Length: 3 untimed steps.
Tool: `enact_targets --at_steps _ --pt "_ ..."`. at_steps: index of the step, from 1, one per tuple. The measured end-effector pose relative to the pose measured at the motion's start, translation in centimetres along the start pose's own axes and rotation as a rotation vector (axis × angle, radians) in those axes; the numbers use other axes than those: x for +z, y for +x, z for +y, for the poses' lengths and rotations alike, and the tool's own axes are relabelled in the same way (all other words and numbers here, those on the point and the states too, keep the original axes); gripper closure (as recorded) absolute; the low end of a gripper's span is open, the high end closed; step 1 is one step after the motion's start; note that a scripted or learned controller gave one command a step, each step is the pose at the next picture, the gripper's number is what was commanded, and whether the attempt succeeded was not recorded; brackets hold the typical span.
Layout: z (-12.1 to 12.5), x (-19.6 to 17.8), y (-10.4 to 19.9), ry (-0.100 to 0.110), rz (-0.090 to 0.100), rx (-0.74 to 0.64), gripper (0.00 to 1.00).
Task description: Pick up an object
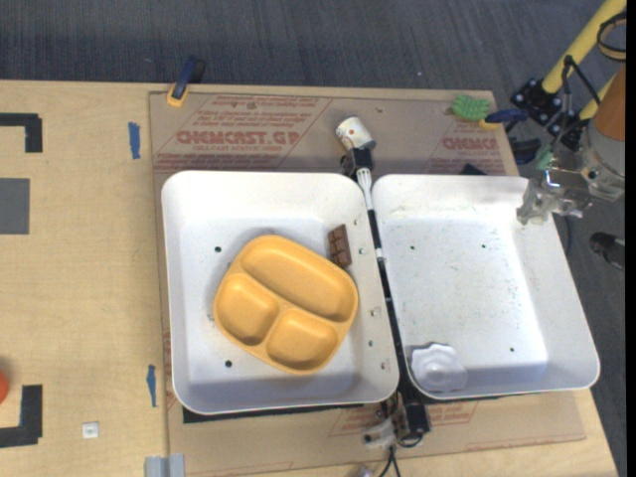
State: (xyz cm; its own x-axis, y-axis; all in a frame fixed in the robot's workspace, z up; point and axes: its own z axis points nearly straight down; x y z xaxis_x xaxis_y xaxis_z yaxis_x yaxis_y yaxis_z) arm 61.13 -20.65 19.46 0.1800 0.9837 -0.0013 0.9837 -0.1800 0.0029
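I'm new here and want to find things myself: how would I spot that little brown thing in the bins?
Start at the left white bin, the one with the big yellow divided tray. Look just past the tray's upper right corner, against the wall shared with the other bin. There lies the small brown block, dark and rectangular, far smaller than the tray.

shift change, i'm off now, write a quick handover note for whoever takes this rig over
Gripper: at the far right corner of the right white bin, above its rim, with nothing seen between its fingers; open or shut cannot be told.
Left white bin: a yellow plastic tray with three compartments lies in the middle; a small brown block lies by the right wall.
Right bin: a small clear plastic cup sits in the near left corner.
Done: nothing picked up yet.
Left: choose an object, go down, grasp it and lift it.
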Motion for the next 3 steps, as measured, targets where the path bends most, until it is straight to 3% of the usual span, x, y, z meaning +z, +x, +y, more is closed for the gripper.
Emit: enact_targets --at_steps 1,2,3 --pt "-1.6 -0.4 -1.6 0.004 0.002 -0.174 1.00" --pt "-0.9 -2.1 -1.7 -0.001 -0.001 -0.481 1.00" --pt "4.7 -1.1 -0.9 -0.004 -0.001 -1.033 1.00"
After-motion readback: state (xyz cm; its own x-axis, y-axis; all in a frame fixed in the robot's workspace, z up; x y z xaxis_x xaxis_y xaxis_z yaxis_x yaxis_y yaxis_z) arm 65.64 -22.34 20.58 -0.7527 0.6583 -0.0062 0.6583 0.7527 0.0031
